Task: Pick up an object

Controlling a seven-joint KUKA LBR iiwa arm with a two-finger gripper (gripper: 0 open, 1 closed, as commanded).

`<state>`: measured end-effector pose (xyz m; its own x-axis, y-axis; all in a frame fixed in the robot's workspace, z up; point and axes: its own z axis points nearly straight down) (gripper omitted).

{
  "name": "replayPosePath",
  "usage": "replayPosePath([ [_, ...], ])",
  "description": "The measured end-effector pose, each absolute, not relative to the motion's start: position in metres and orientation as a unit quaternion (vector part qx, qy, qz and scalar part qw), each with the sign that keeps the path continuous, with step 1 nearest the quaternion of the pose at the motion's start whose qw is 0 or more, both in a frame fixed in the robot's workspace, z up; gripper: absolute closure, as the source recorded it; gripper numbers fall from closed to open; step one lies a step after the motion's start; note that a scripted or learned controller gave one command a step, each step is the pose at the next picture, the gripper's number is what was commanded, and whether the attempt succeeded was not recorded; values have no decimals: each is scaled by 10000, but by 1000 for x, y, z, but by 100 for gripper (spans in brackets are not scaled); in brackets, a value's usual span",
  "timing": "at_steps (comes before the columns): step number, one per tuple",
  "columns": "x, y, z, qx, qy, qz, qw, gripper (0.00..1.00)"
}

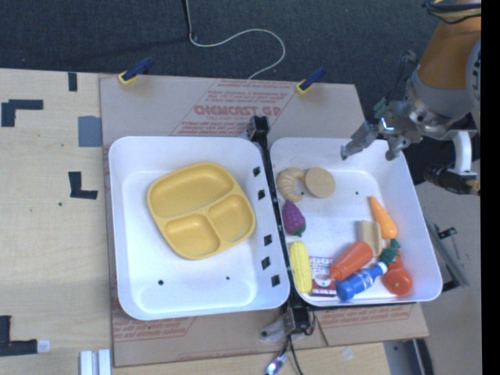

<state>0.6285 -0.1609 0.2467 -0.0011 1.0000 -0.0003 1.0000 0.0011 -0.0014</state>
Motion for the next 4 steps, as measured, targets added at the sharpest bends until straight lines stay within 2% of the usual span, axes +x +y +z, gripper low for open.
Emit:
replayPosePath([
  [1, 538, -111, 267, -7059, -7083, 6, 27, 0],
  [2, 499, -14, 258, -7038, -7104, 10, 31, 0],
  [3, 480, 76, 179, -7037, -7105, 34, 48, 0],
  [4, 482, 70, 193, -7064, -7078, 26, 25, 100],
])
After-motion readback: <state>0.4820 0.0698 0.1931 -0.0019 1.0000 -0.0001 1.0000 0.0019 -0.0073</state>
